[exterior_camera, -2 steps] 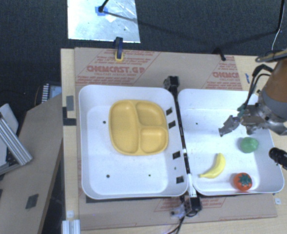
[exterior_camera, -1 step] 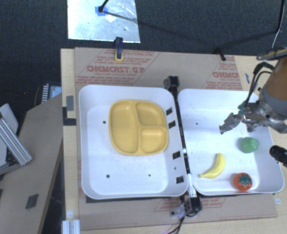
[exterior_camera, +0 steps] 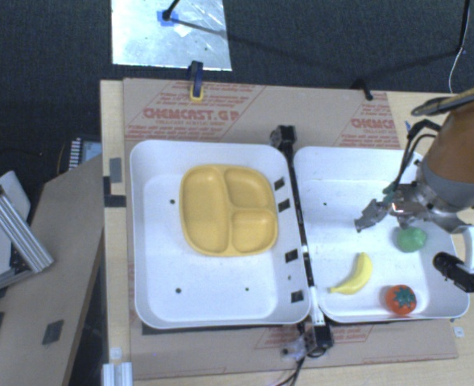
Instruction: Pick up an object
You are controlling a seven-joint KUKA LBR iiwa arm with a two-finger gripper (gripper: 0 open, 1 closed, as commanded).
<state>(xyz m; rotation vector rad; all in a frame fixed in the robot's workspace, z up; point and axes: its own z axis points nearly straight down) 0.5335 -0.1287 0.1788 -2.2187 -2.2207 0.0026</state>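
In the right bin [exterior_camera: 333, 175] lie a yellow banana [exterior_camera: 354, 275], a red round fruit with a green top [exterior_camera: 401, 298] near the front edge, and a small green object [exterior_camera: 411, 239]. The arm's orange band [exterior_camera: 462, 139] hangs over the bin's right side. My gripper [exterior_camera: 373, 215] points left and down, low over the bin floor. It is just left of the green object and above the banana. I see nothing held in it.
The left bin [exterior_camera: 152, 288] holds a yellow divided plate [exterior_camera: 227, 210]. A black divider with clips [exterior_camera: 295, 223] runs between the bins. Cardboard [exterior_camera: 220, 107] lies under both. A metal frame [exterior_camera: 7, 223] stands at far left.
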